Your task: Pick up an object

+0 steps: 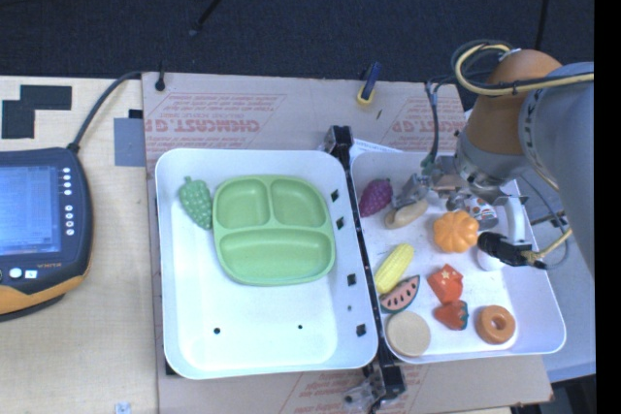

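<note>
Table [97, 325] carrying two shallow white bins side by side, with a grey-and-orange handheld screen unit [39, 228] at its left edge. The arm [529, 111], grey with an orange band above the wrist, reaches in from the right over the upper part of the right bin [548, 330]. The left bin [252, 334] holds a green divided plate [272, 230] and, touching the plate's upper left corner, a green bunch of grapes [196, 202]. The fingers [427, 192] hang low at the top of the right bin, just above a beige potato-like piece [406, 213]; whether they are spread or pressed together cannot be told, and nothing is seen between them. The other objects lie loose in the right bin: a purple piece [375, 197] beside the divider, an orange pumpkin [455, 232], a yellow corn cob [393, 268], a watermelon slice [400, 294], a red pepper [445, 283], a strawberry [452, 314], a round beige biscuit [408, 334] and a glazed doughnut [496, 324] near the lower right corner.
</note>
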Robot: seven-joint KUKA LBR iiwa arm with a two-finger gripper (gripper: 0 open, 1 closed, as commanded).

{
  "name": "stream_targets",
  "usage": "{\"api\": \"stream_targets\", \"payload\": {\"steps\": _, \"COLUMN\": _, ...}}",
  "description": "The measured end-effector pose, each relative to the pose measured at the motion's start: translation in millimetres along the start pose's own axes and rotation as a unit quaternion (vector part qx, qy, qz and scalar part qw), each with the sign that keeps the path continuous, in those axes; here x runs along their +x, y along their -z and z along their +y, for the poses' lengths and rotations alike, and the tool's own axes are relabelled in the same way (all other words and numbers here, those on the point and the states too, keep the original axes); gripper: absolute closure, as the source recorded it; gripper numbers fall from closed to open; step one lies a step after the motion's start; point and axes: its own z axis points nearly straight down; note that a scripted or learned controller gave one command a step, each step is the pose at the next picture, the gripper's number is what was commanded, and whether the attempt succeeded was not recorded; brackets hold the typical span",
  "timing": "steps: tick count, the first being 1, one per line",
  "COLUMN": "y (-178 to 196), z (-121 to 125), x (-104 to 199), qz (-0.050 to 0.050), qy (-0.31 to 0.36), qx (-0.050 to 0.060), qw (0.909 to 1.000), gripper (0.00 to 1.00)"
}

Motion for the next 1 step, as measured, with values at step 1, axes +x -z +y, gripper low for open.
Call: {"api": "stream_targets", "payload": {"steps": 1, "y": 3.2, "z": -6.3, "x": 0.8, "qz": 0.002, "qy": 0.000, "qx": 0.012, "qw": 0.9999, "gripper": 1.00}}
